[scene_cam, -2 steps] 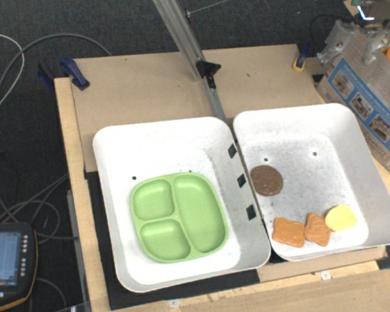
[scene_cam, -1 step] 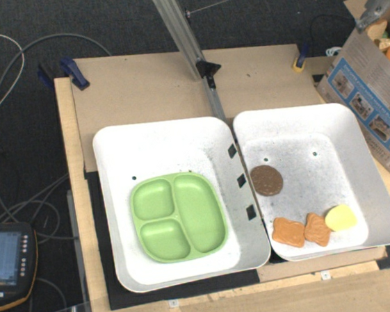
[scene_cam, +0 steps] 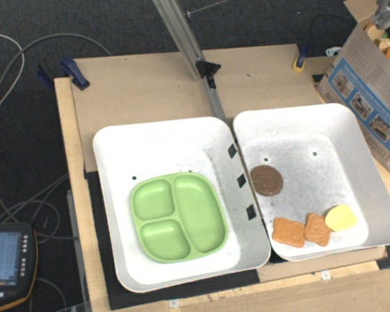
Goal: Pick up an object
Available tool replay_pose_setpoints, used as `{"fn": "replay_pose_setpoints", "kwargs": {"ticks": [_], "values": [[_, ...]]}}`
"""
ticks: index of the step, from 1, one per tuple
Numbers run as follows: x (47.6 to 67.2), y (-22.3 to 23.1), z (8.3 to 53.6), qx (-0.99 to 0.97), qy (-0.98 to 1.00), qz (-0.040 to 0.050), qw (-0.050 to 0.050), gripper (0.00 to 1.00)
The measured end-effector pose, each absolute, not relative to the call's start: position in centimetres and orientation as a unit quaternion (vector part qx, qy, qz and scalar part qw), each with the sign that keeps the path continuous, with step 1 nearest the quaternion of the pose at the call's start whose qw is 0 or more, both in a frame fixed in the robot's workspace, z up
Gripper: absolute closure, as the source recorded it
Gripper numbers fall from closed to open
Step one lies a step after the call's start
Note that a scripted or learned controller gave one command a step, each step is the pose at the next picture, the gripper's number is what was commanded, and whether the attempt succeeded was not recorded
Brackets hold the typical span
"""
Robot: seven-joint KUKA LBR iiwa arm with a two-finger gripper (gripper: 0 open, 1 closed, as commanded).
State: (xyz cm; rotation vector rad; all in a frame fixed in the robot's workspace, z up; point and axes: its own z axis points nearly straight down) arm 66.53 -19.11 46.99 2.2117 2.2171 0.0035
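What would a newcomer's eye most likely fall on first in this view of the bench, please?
Probably the bright green divided plate, lying flat in the left white bin. Next, the small food pieces in the right white bin: a round brown patty near its middle, and along the near edge two orange-brown pieces beside a yellow piece.

A robotics lab or test cell, by the look of it; a plywood table (scene_cam: 138, 88) held with blue clamps (scene_cam: 74, 73) carries two white bins (scene_cam: 111, 154); loose cables (scene_cam: 7, 103) trail over dark carpet; a handheld control pendant (scene_cam: 7, 260) lies at the left; an aluminium mast (scene_cam: 176, 21) rises behind.
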Motion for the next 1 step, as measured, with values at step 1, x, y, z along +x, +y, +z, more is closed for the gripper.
{"fn": "replay_pose_setpoints", "kwargs": {"ticks": [1], "values": [[67.85,-19.27,29.6,0.707,0.707,-0.0024,-0.004,1.0]]}}
